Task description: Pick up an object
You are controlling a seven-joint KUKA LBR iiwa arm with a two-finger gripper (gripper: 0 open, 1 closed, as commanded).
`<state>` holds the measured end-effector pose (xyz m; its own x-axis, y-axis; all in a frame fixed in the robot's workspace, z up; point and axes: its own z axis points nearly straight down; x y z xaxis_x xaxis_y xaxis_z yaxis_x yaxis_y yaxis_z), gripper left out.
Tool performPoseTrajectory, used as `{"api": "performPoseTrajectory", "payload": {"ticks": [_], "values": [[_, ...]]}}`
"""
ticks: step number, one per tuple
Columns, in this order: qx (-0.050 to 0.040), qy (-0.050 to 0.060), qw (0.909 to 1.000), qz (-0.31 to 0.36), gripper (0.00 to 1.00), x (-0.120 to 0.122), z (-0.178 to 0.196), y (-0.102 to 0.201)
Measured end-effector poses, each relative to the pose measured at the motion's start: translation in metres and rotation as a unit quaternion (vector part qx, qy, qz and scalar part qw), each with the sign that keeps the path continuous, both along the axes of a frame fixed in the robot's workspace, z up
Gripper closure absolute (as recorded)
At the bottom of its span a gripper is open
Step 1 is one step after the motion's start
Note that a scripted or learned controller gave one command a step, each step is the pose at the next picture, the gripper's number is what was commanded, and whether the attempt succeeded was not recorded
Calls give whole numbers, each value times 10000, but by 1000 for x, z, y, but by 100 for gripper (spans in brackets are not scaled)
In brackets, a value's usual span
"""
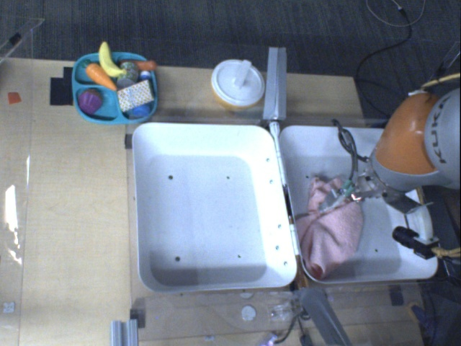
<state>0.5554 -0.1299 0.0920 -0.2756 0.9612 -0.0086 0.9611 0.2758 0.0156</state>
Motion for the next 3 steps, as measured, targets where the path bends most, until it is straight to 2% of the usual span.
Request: {"api": "performPoseTrajectory", "payload": {"ticks": [1,2,3], "values": [[25,1,9984,-569,0,43,-1,35],[13,-12,9988,-496,0,-17,0,18],[61,15,9402,-3406,0,83,-2,31]]}}
